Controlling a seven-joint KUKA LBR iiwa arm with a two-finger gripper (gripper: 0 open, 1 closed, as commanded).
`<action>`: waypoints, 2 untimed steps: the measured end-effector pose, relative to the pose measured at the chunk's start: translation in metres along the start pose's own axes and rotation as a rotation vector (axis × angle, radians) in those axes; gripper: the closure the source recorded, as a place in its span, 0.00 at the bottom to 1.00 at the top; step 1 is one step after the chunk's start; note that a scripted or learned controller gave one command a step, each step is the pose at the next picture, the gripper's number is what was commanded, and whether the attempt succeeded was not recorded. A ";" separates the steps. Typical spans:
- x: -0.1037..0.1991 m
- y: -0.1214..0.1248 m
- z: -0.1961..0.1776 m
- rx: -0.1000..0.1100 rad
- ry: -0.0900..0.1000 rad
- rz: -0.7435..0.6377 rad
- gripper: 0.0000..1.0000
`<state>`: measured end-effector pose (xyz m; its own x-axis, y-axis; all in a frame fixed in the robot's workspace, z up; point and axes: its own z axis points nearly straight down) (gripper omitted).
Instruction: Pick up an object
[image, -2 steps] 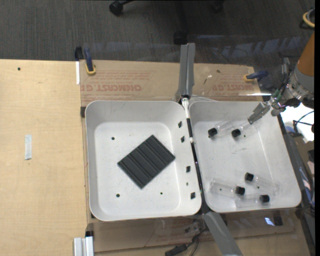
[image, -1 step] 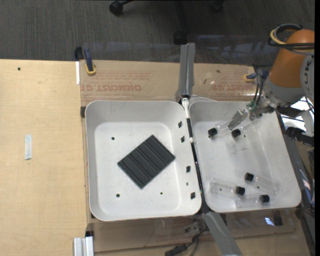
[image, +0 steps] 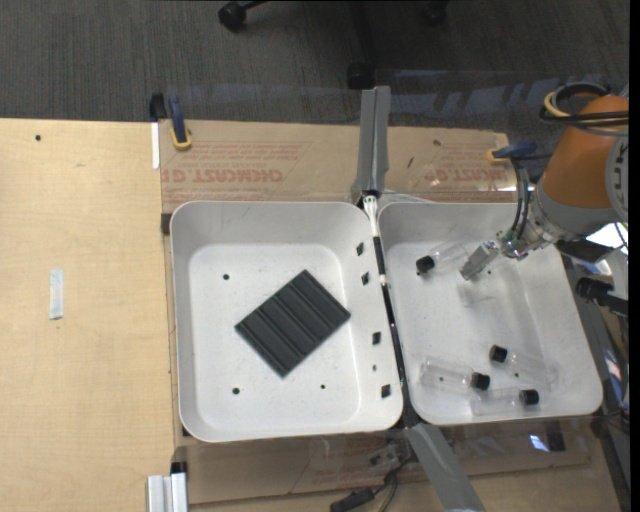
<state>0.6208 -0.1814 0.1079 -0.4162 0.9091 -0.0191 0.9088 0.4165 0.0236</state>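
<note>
Gripper (image: 480, 260) sits over upper part of right bin (image: 560, 400), arm reaching in from right w/ orange band above wrist. Open or shut: cannot tell from this angle, too small and foreshortened. Nothing visibly held.

Candidate objs, right bin: several small clear vials w/ black caps. One near top left of bin (image: 432, 262), just beside gripper; one loose mid-bin (image: 497, 353); a cluster along lower edge (image: 455, 377), (image: 527, 397).

Left bin (image: 185, 330): one dark ribbed flat slab (image: 293, 322), lying diagonal, centre of floor, well apart from walls.

Handling judgement: vials prob. light, rigid, smooth, round, so likely to roll or squirt out of a pinch. Best taken across body near mid-length, fingers square to long axis; cap end gives less purchase. Transparency makes outlines hard to read. Cluster at lower edge is close to bin wall, approach cramped. Slab appears stiff and flat; too wide face-on, would need an edge grip.

Nearest target: vial beside gripper.
</note>
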 end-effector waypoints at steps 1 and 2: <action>0.045 0.026 0.015 0.021 0.017 -0.059 0.00; 0.043 0.026 0.005 0.019 0.015 -0.058 1.00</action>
<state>0.6270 -0.1311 0.1025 -0.4680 0.8837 -0.0049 0.8837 0.4680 0.0035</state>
